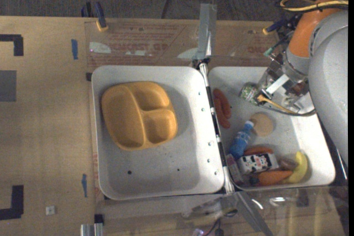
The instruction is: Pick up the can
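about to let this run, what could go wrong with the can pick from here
1. The can lies tipped near the right bin's far wall, so it could roll or wedge as the end effector closes.
2. Cables hang around the end effector and could snag.
3. The blue bottle and round cookie-like item sit close by.

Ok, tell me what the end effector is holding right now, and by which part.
Cannot be told. The end effector sits right beside the can in the right bin, but no grip on it is visible.

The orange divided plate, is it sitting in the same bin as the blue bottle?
No. The orange divided plate lies in the left bin, while the blue bottle lies in the right bin.
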You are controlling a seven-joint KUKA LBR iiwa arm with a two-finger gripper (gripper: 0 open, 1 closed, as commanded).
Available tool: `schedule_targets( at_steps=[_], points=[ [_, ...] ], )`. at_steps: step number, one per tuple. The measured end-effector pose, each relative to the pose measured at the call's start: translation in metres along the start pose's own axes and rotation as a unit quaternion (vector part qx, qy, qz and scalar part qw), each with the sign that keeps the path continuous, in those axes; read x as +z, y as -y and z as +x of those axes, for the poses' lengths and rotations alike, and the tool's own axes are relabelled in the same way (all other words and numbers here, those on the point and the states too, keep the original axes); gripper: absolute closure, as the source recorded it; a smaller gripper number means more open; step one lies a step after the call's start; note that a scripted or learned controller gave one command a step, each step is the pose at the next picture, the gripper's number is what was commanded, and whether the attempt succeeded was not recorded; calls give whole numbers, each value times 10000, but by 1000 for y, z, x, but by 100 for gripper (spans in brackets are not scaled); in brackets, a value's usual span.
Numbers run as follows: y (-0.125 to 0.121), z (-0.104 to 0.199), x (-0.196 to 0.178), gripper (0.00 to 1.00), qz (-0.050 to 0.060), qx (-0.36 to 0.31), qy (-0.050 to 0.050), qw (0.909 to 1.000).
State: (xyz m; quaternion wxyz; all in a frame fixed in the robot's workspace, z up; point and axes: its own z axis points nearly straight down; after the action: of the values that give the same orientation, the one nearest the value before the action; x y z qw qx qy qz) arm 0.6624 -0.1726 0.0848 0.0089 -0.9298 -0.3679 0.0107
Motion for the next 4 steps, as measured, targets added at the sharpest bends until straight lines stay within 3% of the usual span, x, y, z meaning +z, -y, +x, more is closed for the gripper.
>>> schedule_targets(
  at_steps=[1,2,3,4],
  points=[
    [-1,5,-12,100,-96,-24,-51,9999],
    [0,3,-11,0,-61,-15,-23,10000],
    [23,10,-80,0,-118,696,-75,9975],
    [57,-52,-96,0,-102,679,-70,9976]
  ],
)
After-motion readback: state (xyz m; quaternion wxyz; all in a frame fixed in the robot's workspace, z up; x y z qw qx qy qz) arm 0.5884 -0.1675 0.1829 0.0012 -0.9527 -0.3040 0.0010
